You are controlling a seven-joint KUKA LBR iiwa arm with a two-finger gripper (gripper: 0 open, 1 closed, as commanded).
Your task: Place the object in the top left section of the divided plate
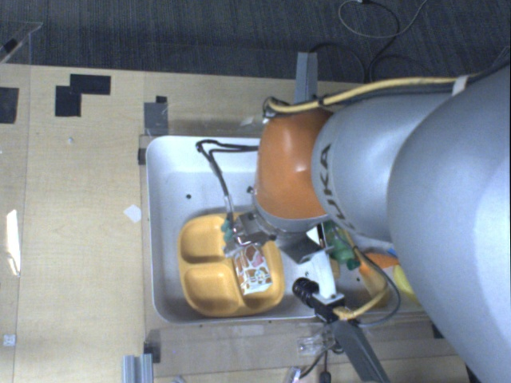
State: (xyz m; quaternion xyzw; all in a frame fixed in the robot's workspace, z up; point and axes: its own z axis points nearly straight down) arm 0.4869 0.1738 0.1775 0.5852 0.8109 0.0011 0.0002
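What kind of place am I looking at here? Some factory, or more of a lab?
Probably a robotics lab rather than a factory. A KUKA arm reaches over a white bin holding a yellow divided plate, set on a wooden bench marked with black tape, with loose cables on the floor.

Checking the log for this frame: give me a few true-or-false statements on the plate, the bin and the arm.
1. The divided plate is yellow. True.
2. The plate sits on the bare wooden bench. False: it lies inside the white bin.
3. A small printed item lies on the plate's right part. True.
4. The arm reaches in from the left. False: it enters from the right.
5. The band above the wrist is blue. False: it is orange.
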